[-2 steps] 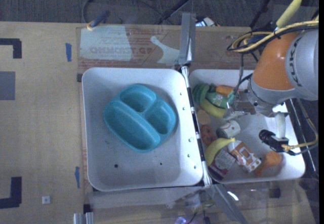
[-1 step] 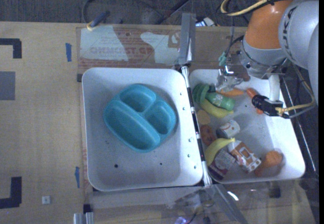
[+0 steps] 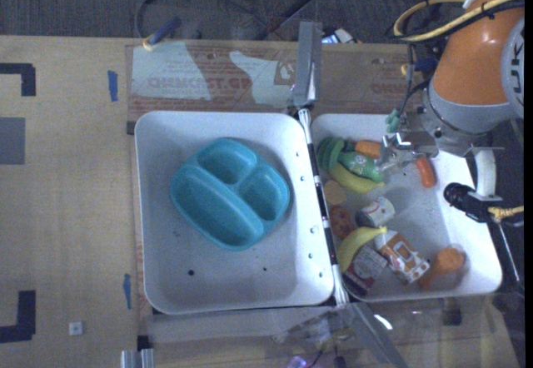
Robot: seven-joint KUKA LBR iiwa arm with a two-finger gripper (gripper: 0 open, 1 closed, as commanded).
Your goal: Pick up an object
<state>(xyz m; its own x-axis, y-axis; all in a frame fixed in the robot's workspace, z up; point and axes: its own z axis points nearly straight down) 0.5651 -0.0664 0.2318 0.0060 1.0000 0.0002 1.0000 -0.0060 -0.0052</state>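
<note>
teal divided plate in left bin, blue tape on bench

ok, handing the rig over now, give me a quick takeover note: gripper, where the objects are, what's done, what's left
Gripper: low over the back of the right bin, beside the banana and carrot; nothing visibly between its fingers.
Objects: toy food heaped in the right bin, including a second banana, a small carton and an orange. Left bin holds a teal divided plate.
Done: no pick visible.
Left: grasp and lift one object.
</note>
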